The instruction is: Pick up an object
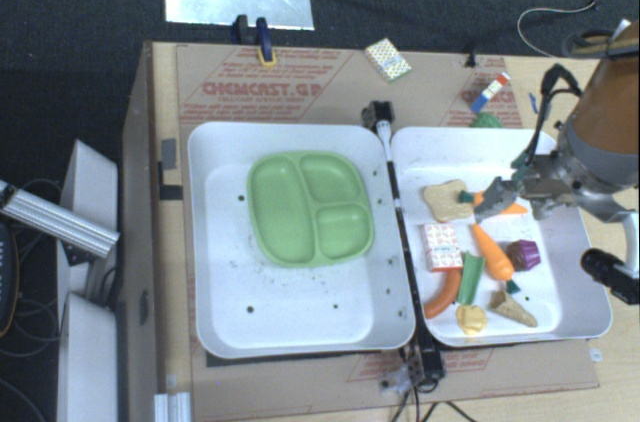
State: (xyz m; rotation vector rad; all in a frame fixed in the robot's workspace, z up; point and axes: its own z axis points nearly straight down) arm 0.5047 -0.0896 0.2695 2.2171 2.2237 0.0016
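Left bin (215,240): shallow white plastic with rounded corners; it carries one green plate (308,208), rounded-square and moulded into three compartments, lying near the middle. A wide margin of bare white floor runs round the plate on all four sides, broadest along the near edge.
Right bin (580,300): same white plastic, touching the left bin along a dark seam. Its toys crowd the left half and the near edge; the far-left corner and the right edge stay open.
Gripper (497,193): dark metal, low over the far middle of the right bin, just beside the toy bread and over an orange piece (512,207). Whether its fingers are apart or together I cannot tell, and nothing shows clamped between them.
Arm (605,125): grey with an orange band, over the right bin's far-right corner.
Task things, counted: one tan bread slice (445,200), flat and lobed, at the far left; one small printed box (441,246), pink and white, by the seam; one long orange carrot (492,253) with a green end, mid-bin; one green stick (471,272) beside it; one curved orange sausage shape (441,294) near the near-left corner; one yellow lump (471,318) at the near edge; one tan wedge (517,311) next to it; one purple piece (525,255), right of the carrot.
Bench (270,85): brown printed board under both bins, with one small patterned block (387,59) and one red-and-blue item (488,93) along its far edge.
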